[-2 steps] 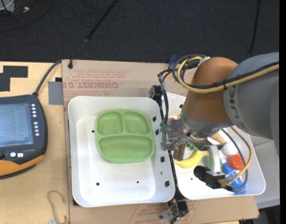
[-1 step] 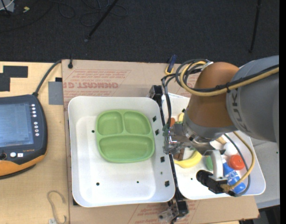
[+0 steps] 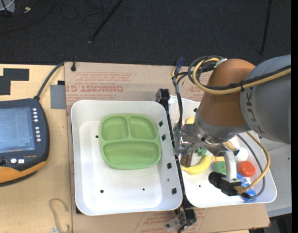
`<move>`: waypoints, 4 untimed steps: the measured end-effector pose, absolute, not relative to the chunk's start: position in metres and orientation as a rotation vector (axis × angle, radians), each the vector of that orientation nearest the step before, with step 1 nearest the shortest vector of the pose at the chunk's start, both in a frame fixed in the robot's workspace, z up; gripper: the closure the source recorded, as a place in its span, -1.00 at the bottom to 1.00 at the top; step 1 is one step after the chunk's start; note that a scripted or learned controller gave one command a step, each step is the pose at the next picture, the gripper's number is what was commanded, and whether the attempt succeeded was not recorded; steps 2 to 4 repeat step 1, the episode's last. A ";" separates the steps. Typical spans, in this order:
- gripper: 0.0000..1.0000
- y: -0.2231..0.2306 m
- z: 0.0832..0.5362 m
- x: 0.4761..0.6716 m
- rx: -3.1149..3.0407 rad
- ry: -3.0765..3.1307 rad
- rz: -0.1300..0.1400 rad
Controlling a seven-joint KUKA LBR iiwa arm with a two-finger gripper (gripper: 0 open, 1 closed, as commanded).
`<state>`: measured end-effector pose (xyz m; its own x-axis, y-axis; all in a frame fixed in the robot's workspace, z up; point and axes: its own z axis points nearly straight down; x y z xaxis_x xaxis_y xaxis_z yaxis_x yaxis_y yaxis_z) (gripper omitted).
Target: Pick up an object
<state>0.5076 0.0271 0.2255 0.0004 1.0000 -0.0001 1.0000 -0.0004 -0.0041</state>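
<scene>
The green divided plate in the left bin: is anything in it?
Empty. The green divided plate lies flat, and all three compartments show bare green.

Arm reaching from right, wrist bent downward.

The bench bears two white bins and a pendant.
</scene>
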 end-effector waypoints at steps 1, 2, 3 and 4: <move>1.00 0.033 0.219 0.508 -2.218 -2.218 0.007; 1.00 0.033 0.219 0.508 -2.218 -2.218 0.007; 1.00 0.033 0.219 0.508 -2.218 -2.218 0.007; 1.00 0.033 0.219 0.508 -2.218 -2.218 0.007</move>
